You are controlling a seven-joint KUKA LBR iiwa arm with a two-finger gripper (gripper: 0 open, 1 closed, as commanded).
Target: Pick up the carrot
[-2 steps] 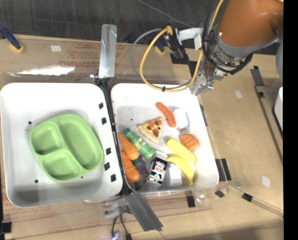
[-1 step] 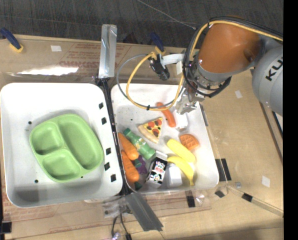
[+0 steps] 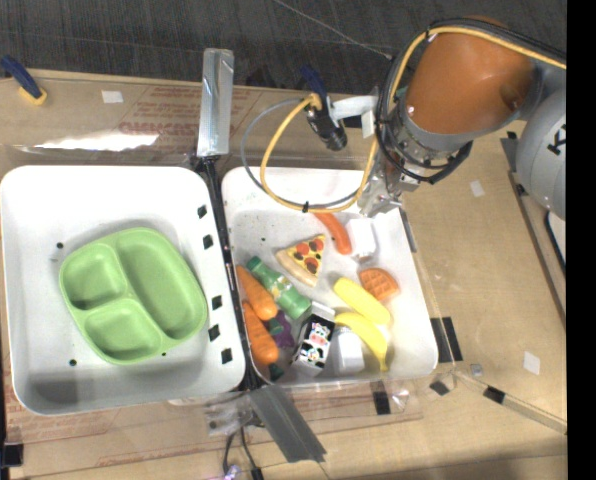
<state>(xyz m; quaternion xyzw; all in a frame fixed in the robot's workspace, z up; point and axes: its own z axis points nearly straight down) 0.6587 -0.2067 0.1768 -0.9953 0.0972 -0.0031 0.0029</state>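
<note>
Jaws on the gripper [image 3: 381,200] hang low over the far right part of the right bin [image 3: 418,343], but whether they are apart or together cannot be told from this slant.

Going from the bench's left edge rightward: the left bin [image 3: 18,268] carries a green divided plate [image 3: 131,293]. Just past the wall between the bins, the carrot [image 3: 258,335] lies along the right bin's left side, with a second carrot [image 3: 256,290] beside it, touching a green bottle [image 3: 290,296]. Further right sit a pizza slice [image 3: 307,256], a milk carton [image 3: 318,342], a banana [image 3: 363,313] and, near the gripper, a sausage [image 3: 335,230].

To pick well, the gripper likely needs to cross to the bin's left side, line its closing direction across the carrot's narrow width, and descend clear of the bin wall.
</note>
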